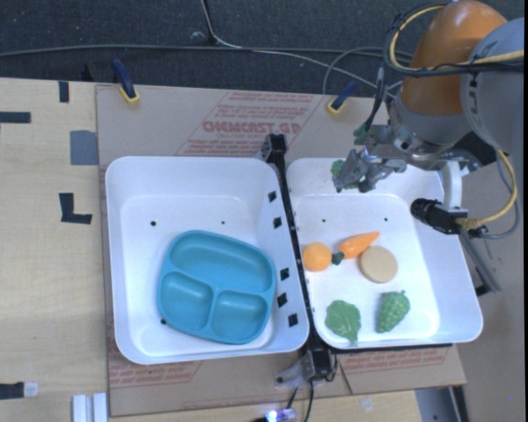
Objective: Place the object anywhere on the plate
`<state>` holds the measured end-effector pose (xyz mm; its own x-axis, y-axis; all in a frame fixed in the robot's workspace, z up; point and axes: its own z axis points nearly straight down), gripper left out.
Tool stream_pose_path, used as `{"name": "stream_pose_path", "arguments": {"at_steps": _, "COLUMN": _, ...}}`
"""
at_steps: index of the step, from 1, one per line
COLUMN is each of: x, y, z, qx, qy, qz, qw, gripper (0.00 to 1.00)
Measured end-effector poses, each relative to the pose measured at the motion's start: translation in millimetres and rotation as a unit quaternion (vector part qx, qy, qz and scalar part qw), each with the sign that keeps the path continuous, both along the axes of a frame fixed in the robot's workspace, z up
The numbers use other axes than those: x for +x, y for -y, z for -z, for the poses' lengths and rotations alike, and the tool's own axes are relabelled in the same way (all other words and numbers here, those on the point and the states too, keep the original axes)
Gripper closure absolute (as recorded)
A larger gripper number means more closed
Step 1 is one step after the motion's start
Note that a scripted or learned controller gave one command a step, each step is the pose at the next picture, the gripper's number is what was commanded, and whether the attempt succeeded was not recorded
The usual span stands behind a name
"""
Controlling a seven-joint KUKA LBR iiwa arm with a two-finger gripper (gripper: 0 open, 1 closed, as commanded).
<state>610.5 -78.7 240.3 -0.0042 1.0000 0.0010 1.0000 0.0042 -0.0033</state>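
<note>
Carrot (361, 243), orange w/ a green stub end, lies tilted in the right bin (440, 323), roughly mid-bin, its green end just beside an orange ball-shaped fruit (316, 257) near the bin's left wall. Just right of & below the carrot sits a pale tan round piece (378, 265), prob. a potato or cookie, can't tell which. Along the bin's near edge: a leafy green veg (343, 319) and, just beside it to the right, a bumpy green one like broccoli (392, 310), apart from each other. Plate (216, 286), blue w/ three compartments, lies in the left bin (123, 236), toward its near edge, w/ nothing on it. Hand (359, 170) hangs over the far left corner of the right bin, well apart from the carrot; fingers too dark & blurred to say if apart or together. Nothing visible between them. Arm (458, 51), grey w/ orange band, comes in from the right. Both bins rest on a cardboard sheet (238, 126) on the table (35, 262), clamped at the far edge by two blue-yellow clips (125, 82).
</note>
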Motion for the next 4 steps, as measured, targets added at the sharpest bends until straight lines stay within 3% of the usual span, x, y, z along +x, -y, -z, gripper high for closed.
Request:
{"name": "stream_pose_path", "arguments": {"at_steps": 2, "x": -45.5, "y": -89.8, "z": 23.1, "qx": -0.0002, "qy": -0.001, "qz": 0.000, "qw": 1.0000, "gripper": 1.00}}
{"name": "stream_pose_path", "arguments": {"at_steps": 3, "x": -58.2, "y": -142.9, "z": 13.9, "qx": 0.0004, "qy": 0.000, "qz": -0.002, "qw": 1.0000, "gripper": 1.00}}
{"name": "stream_pose_path", "arguments": {"at_steps": 4, "x": -87.9, "y": -185.8, "z": 12.2, "qx": -0.0001, "qy": 0.000, "qz": -0.001, "qw": 1.0000, "gripper": 1.00}}
